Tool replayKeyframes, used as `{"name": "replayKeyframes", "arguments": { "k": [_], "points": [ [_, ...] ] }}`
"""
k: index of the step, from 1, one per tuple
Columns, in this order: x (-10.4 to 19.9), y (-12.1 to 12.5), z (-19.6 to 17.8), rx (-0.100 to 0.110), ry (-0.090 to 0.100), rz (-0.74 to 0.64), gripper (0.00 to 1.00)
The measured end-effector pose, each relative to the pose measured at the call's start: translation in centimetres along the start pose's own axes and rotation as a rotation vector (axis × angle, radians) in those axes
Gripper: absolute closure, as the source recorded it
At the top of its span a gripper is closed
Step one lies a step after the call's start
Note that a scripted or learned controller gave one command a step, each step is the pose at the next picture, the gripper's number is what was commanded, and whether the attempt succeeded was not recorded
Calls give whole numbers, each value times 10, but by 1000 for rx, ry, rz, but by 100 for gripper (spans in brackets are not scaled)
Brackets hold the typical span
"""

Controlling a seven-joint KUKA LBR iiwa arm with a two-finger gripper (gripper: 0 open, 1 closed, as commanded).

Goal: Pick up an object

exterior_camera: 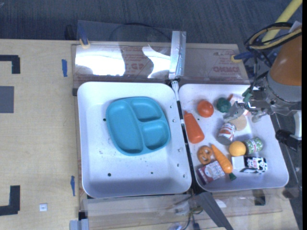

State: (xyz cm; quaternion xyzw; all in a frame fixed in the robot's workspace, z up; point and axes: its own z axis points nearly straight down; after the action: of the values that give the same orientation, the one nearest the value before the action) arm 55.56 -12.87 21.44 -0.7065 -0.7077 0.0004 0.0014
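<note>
Looking like a robotics lab rather than any home or kitchen: two shallow white bins [182, 143] sitting side by side on a pale wooden bench [38, 128], blue tape marks [64, 67] and black corner markers [12, 63] lying at left, cables [268, 35] looping at far right (yellow and black), toy food filling the right bin.

A pale wooden bench [33, 143] stood against dark blue-grey carpet [144, 4], with bright glare on clear sheeting [120, 56] behind.
</note>
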Motion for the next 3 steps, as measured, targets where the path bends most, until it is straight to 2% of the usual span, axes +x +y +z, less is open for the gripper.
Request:
{"name": "replayKeyframes", "arguments": {
  "k": [1,2,3],
  "points": [
    [-3,-24,115,7,1,-97,0],
    [-41,14,75,-7,-4,-41,0],
    [-38,82,120,-18,-7,-187,0]
  ]
}}
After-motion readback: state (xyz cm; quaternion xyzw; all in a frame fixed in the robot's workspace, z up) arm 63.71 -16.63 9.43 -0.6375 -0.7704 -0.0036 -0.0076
